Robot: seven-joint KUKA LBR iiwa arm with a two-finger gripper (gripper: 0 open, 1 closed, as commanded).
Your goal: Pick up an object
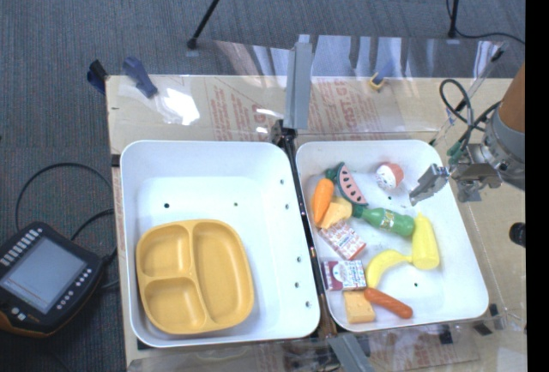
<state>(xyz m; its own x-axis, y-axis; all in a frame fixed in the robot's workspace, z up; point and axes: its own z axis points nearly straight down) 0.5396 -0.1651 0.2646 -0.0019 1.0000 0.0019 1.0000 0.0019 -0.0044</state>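
Two white bins side by side on the bench. Left bin [154,169] holds a yellow divided tray [196,276] with three compartments, lying toward the near left part of the bin. Right bin [467,272] holds all the toy food: carrot [321,200] at the left, watermelon slice [350,186] just beside it, a yellow-orange wedge [337,213] touching the carrot's lower end, a red and white ball [389,177] near the far side, green bottle [387,221] lying flat across the middle, corn cob [425,243] to its right with its top touching the bottle's end, banana [383,266] below the bottle, a pink-red packet [344,239] and a small carton [344,275] along the left wall, a cheese block [358,307] at the near edge, and a second, redder carrot [388,303] just beside the cheese. Arm comes in from the right; gripper [427,184] sits over the far right part of the right bin, above and right of the bottle, near the ball but apart from it. Nothing visible between the fingers; cannot tell whether they are apart or together from this angle. Black handheld controller [41,276] on the floor at the left, cable trailing from it. Clear plastic scrap [176,107] on the bench behind the left bin.
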